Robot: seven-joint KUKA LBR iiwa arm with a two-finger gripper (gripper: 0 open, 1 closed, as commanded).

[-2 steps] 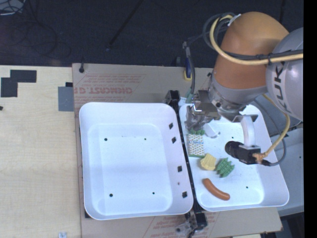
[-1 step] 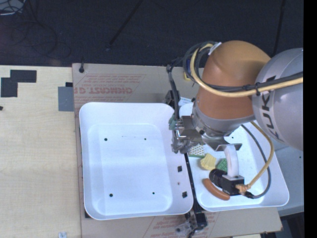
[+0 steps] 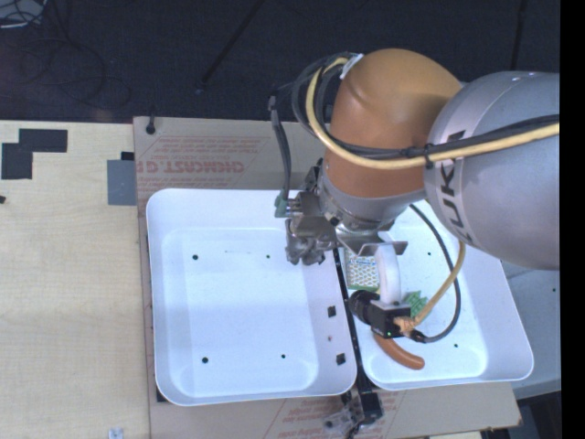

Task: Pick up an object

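My gripper (image 3: 307, 243) hangs low over the right edge of the left bin (image 3: 183, 355), close to the divide between the two bins. I see nothing held in it. In the right bin (image 3: 494, 355), just right of the gripper, lie a green-and-white patterned piece (image 3: 363, 271) and a white rounded object (image 3: 391, 280). A small green item (image 3: 417, 301) sits beside them, and an orange elongated object (image 3: 403, 356) lies nearer the front. The arm's big orange and grey body hides the back of the right bin.
The bins rest on a cardboard sheet (image 3: 210, 158) on the pale wooden bench (image 3: 64, 291). The left bin's floor is bare white with small black dots. The arm blocks the upper right of the view.
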